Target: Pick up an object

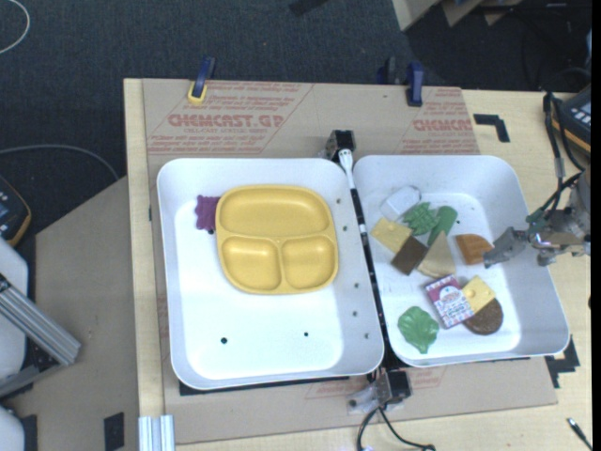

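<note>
- Camera view: the right bin [526,186] serves as the landmark; the gripper [515,244] reaches in over its right wall and hangs above the bin's right part.
- The gripper's grey fingers [505,245] point left toward the bin's middle; nothing shows between them, and whether they stand wide or narrow cannot be told.
- Just left of the gripper, inside the right bin, lies an orange piece [473,247].
- Toward the bin's middle sit a green toy [430,220], a brown block [409,255] and a yellow wedge [389,233], close together.
- A white-grey piece [403,198] lies above these, nearer the bin's far wall.
- In the bin's near part lie a red packet [449,301], a yellow slice [478,294], a brown disc [485,322] and a green lump [417,328].
- Left of the right bin, touching it along a shared edge, is the left bin [272,346].
- In the left bin rests a yellow tray [277,238] with three compartments, and a purple thing [206,212] peeks out at the tray's left edge.
</note>
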Tool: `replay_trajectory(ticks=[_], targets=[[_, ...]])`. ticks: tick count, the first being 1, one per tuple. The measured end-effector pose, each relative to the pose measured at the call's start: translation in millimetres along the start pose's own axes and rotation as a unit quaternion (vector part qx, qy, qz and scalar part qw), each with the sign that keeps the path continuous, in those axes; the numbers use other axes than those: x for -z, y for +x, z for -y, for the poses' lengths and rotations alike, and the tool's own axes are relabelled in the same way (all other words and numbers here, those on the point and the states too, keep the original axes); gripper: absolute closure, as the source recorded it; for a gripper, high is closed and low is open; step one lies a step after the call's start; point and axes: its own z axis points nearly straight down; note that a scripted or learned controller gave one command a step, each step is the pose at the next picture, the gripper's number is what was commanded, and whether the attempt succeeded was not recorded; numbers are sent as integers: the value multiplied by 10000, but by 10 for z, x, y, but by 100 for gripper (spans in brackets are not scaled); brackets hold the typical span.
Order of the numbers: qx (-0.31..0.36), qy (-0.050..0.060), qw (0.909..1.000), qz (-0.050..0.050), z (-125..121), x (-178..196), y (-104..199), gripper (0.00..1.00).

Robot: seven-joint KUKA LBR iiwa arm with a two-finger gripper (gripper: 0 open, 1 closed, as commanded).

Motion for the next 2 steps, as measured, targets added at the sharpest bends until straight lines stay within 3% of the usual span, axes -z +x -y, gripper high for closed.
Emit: replay_trajectory(ticks=[2], targets=[[1, 7, 10000, -9, 12, -821, -51, 0]])
